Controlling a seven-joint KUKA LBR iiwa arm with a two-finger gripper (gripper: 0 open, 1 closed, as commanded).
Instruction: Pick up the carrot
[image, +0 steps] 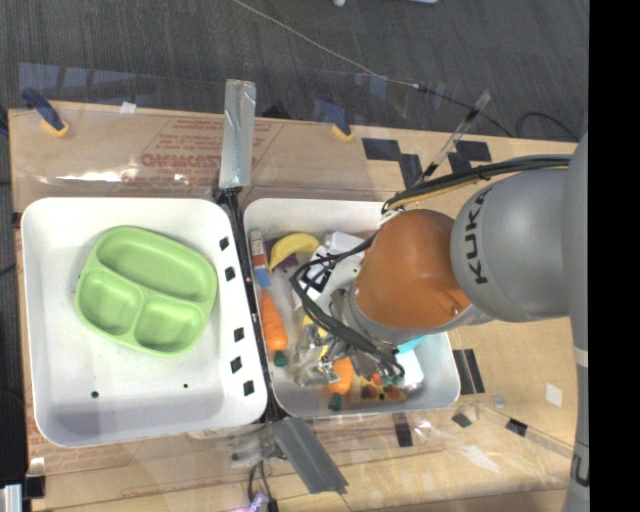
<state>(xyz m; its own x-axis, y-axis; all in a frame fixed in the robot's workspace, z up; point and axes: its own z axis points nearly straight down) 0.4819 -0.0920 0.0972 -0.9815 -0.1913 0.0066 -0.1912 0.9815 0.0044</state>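
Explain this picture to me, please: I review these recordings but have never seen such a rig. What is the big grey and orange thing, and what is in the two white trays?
The picture comes from one camera fixed above the bench, looking down at a slant. The grey and orange thing is a robot arm reaching in from the right over the right bin. Its bulk hides the claw, so what it holds, if anything, cannot be told. That bin holds a jumble of toy food: a carrot along its left wall, a banana near the top, and more small pieces. The left bin holds a green divided plate.
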